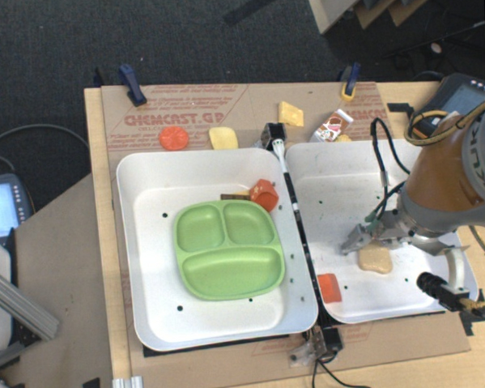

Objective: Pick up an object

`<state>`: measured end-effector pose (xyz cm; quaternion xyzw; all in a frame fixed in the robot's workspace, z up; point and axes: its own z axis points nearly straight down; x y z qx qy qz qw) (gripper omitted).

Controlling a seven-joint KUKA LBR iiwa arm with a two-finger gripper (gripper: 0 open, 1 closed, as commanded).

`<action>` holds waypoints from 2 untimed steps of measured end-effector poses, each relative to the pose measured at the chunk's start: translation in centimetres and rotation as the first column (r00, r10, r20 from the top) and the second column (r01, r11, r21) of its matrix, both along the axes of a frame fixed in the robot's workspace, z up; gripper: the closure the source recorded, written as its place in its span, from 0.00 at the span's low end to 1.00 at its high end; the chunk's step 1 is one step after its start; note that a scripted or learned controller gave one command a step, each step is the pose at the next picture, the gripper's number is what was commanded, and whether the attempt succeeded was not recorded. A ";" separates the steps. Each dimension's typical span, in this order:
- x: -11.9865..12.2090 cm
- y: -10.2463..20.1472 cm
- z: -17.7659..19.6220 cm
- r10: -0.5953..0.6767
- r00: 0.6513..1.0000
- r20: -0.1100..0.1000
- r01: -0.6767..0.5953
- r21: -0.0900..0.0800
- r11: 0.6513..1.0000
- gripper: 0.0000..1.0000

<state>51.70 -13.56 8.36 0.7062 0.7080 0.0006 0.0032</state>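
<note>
Hand hangs low in the right white bin, grip state I can't tell; pale tan foam chunk sits just beside it at 4 o'clock.

A: What sort of place is this?

B: A robotics lab, by the look of it. A grey arm with an orange band reaches over a worktop of printed cardboard, held down by blue clamps.

A: Anything else?

B: Two white bins sit side by side holding toy food and a green plate. Cables trail across the bench, a screen glows at the left, and the floor is dark carpet.
</note>
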 end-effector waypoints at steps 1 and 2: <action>0.2 -0.2 1.6 -0.003 1.000 0.008 0.003 -0.001 1.000 1.00; 0.2 -0.2 1.5 -0.003 1.000 0.006 0.003 -0.001 1.000 0.00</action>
